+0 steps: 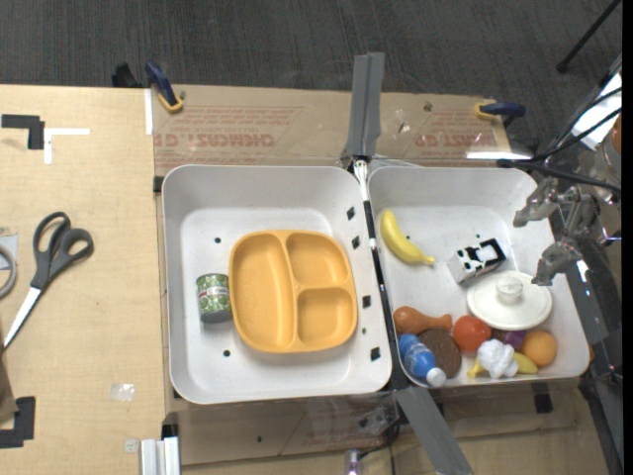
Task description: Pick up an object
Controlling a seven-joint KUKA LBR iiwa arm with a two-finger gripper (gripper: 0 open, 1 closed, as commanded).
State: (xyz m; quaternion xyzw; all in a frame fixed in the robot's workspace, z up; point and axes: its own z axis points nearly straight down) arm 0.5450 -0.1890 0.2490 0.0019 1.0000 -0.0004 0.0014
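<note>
Your pick candidates, right bin (435,191): banana (406,240) upper left; black-and-white toy (480,256) centre; white lid (509,303) beside it; chicken leg (422,319), tomato (472,332), bottle (420,359), orange (540,347) crowded along the near wall. Gripper (550,234) over the right rim, fingers spread, holding nothing. Left bin (188,295): yellow divided plate (294,290), green can (213,297) touching it.

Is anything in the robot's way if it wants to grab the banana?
Nothing visible blocks it. The gripper hangs over the right bin's right side, and the banana lies alone on bare bin floor to its left. The black-and-white toy sits lower, off the straight path.
</note>
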